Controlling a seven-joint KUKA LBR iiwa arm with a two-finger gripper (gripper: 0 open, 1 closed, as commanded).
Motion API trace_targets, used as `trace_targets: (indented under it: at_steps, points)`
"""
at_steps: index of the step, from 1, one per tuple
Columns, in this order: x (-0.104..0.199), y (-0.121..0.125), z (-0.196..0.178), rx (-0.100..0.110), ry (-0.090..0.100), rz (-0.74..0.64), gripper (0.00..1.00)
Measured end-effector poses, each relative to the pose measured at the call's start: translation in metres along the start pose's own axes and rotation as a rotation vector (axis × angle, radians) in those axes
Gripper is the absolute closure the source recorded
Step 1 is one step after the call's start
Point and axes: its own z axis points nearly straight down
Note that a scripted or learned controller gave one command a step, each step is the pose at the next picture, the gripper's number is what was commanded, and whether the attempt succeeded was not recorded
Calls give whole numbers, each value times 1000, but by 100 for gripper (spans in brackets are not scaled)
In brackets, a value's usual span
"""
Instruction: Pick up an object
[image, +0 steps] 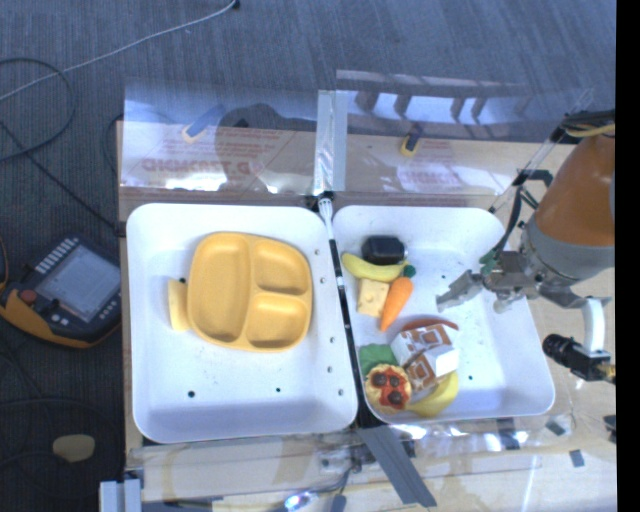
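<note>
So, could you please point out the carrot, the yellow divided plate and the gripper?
carrot (396, 300), camera view, middle of its orange body.
yellow divided plate (248, 291), camera view, central ridge.
gripper (457, 292), camera view, between fingertips.

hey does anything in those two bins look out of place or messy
Mostly tidy. The yellow divided tray sits slightly askew in the left bin, covering most of a pale yellow piece that pokes out at its left edge. In the right bin, the toy food is crowded along the left wall, with the lower pile overlapping.
</note>
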Motion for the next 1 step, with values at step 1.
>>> trace_targets:
  at_steps: [1]
  points:
    - [44, 30, 92, 0, -1, -1, 0]
